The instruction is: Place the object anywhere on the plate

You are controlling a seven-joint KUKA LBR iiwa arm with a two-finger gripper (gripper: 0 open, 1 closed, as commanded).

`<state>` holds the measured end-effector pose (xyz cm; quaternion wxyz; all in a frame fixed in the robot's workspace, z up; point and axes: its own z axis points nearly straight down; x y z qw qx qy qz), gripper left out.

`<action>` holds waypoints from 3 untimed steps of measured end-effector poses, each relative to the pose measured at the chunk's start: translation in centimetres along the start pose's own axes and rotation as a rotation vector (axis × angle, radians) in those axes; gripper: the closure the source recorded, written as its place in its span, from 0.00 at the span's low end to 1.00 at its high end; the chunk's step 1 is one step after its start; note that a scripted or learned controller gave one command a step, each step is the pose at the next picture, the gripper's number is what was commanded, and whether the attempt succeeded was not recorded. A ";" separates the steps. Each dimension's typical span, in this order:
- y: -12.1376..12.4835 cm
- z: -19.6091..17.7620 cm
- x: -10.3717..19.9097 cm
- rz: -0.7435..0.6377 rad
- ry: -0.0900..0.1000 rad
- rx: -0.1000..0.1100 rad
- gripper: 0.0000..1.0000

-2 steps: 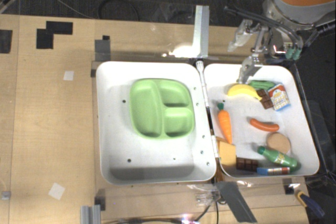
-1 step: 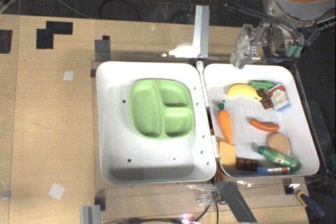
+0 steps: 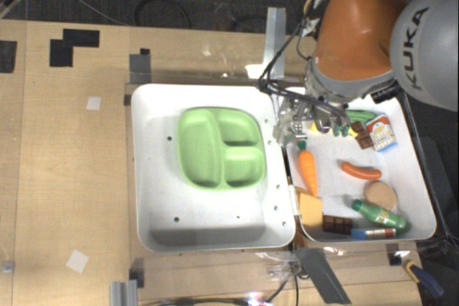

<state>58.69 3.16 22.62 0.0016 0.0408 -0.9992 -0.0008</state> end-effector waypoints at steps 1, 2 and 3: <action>-0.8 4.1 -6.7 0.201 -0.011 0.000 1.00; 11.6 11.6 -7.7 0.040 -0.005 -0.004 1.00; 11.0 11.2 -7.9 0.048 -0.009 -0.001 0.00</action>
